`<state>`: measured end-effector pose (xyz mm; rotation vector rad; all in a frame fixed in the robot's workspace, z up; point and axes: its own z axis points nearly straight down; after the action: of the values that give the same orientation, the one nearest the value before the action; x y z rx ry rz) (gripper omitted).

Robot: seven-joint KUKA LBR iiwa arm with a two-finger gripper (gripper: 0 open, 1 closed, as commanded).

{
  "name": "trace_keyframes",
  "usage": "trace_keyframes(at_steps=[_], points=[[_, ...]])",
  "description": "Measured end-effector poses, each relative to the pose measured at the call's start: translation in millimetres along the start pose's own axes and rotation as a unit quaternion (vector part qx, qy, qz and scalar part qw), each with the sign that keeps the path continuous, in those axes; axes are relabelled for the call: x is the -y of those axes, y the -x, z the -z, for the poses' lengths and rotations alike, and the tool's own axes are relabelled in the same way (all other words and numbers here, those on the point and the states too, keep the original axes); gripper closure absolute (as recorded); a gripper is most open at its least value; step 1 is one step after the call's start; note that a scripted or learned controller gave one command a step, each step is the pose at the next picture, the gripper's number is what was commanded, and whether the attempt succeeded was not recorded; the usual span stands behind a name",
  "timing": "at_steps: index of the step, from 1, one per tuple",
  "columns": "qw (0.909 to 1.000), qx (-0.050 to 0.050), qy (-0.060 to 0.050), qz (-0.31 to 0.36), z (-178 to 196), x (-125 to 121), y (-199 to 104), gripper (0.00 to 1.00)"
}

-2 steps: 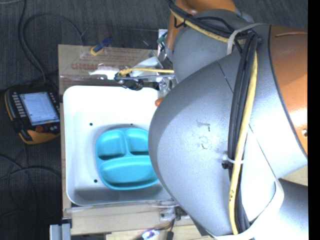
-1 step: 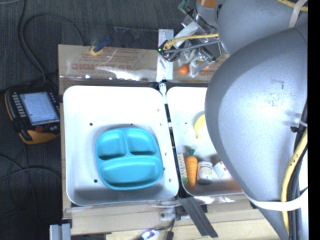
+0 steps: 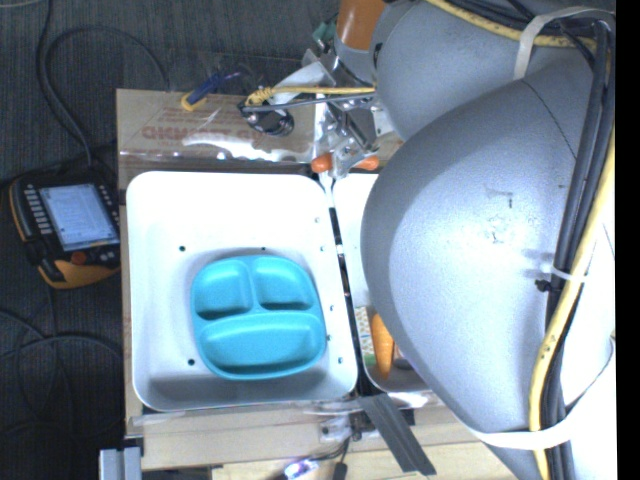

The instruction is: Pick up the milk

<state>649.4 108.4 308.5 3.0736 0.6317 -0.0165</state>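
No writing was legible anywhere. The hand (image 3: 340, 153) hung over the bins' far edge, its grip impossible to judge; a blue divided plate (image 3: 260, 313) lay in the left bin (image 3: 160, 218).

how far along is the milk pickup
Nothing looks done: no milk is visible between any fingers. In hand: the arm reaches in over the right bin, hiding most of it, and the gripper sits near the bins' far edge. The left bin holds a blue divided plate. Left: finding, grasping and lifting the milk.
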Motion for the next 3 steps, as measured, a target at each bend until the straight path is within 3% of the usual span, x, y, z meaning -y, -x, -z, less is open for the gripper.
trace_keyframes(at_steps=[1, 2, 3], points=[[1.0, 0.0, 0.001, 0.001, -11.5, -5.8, -7.3, 1.0], [0.9958, -0.001, 0.001, -0.092, -34.3, 75.0, -39.8, 1.0], [0.9979, -0.001, 0.001, -0.065, 53.6, 53.5, -27.9, 1.0]])
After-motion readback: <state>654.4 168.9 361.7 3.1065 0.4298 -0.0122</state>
